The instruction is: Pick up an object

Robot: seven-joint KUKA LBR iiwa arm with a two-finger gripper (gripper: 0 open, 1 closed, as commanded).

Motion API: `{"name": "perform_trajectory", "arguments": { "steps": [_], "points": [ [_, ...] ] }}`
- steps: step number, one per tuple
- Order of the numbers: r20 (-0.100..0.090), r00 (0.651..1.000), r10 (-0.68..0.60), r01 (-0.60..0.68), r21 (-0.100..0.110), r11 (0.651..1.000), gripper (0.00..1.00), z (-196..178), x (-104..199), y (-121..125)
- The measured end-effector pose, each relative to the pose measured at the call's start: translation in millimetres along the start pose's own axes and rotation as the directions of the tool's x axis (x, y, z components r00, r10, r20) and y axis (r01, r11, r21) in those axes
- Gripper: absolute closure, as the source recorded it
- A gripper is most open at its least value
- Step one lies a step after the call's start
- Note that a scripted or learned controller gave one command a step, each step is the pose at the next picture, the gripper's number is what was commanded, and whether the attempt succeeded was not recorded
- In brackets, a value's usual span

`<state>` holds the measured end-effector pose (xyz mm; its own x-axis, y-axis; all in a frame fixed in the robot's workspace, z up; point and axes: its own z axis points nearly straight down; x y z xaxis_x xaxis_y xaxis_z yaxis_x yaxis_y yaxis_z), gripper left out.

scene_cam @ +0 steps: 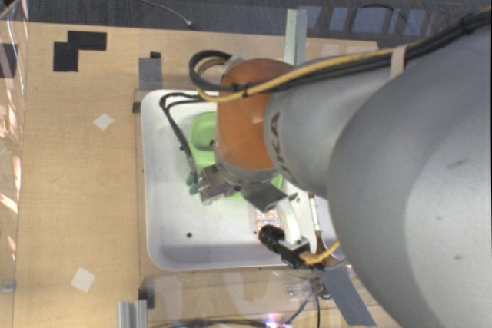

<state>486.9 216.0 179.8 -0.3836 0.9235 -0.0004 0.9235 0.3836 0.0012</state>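
The broad grey arm housing (400, 188) fills the right and lower right of the view, nearest the camera, and hides most of what lies beneath it. A tan cable (338, 61) runs along its upper edge towards the wrist. Below the housing, near the front rim of the bin, a small black and white fitting with a yellow wire (286, 242) sticks out.

Next comes the orange band (244, 115) above the wrist, and under it the grey metal gripper mount (231, 184), which hangs low over the middle of the shallow white plastic bin (165, 234). The gripper (209, 188) points down into the bin, and the wrist covers it so that how it stands and what it may have hold of cannot be told.

The bright green plastic object (202, 136) lies in the bin just behind and under the wrist. Its rounded part shows to the upper left of the mount, and thin green bits show beside the mount's lower left and lower right. Most of it is hidden, so its long axis and heading cannot be told.

A black cable (178, 130) curves over the bin's left part. Beyond the bin lies the pale wooden bench top (69, 165), bearing a black L-shaped mark (77, 50).
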Motion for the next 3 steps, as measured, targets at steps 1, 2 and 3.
{"name": "perform_trajectory", "arguments": {
  "steps": [1, 2, 3],
  "points": [
    [0.0, 1.0, -0.006, 0.006, -0.004, 1.0, 1.0, -12, 0, 2],
    [0.001, 0.866, 0.5, -0.5, 0.002, 0.866, 1.0, 7, 4, 1],
    [0.001, 0.437, 0.899, -0.899, 0.002, 0.437, 1.0, -2, 16, 10]
  ]
}}
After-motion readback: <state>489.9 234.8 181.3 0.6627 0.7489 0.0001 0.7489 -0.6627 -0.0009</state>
